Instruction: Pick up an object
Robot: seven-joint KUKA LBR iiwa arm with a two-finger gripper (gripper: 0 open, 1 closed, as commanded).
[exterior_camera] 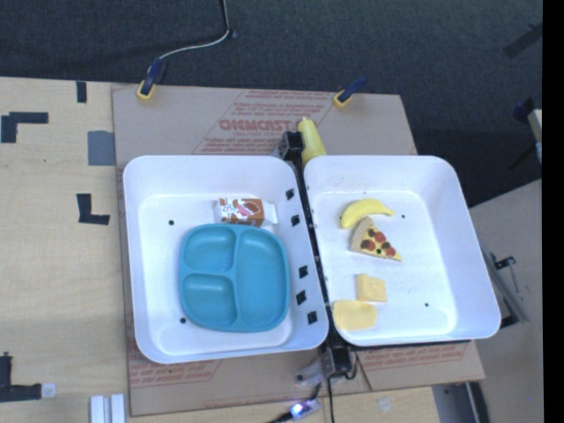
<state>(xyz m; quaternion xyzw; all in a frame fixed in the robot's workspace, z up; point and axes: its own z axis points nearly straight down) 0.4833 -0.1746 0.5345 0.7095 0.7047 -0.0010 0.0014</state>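
Gripper: its state cannot be told from the camera view, and nothing can be said to be held.
Progress: no object is seen lifted; every item is judged to be resting on a bin floor, so the whole pick is left to be done.
Right bin (458, 196): four small items are held here, all near its left half.
Banana (366, 210): laid near the top left, just above the pizza slice (376, 241), the two almost touching.
Yellow block (371, 287): set lower down, just above the yellow disc (355, 315), which lies against the bin's lower left corner.
Left bin (141, 201): most of its floor is taken by a blue divided plate (236, 276).
Snack packet (240, 210): laid flat just above the plate's upper rim, near the bin's back wall.
Edges: the two bins are butted together along a shared middle rim; the disc and the packet are judged the hardest to reach, being close to walls.
Open room: the right half of the right bin is bare, so an approach from that side is judged unobstructed; the block and the pizza slice have the most free space around them.
Surroundings: a cardboard sheet (176, 122) is spread under both bins.
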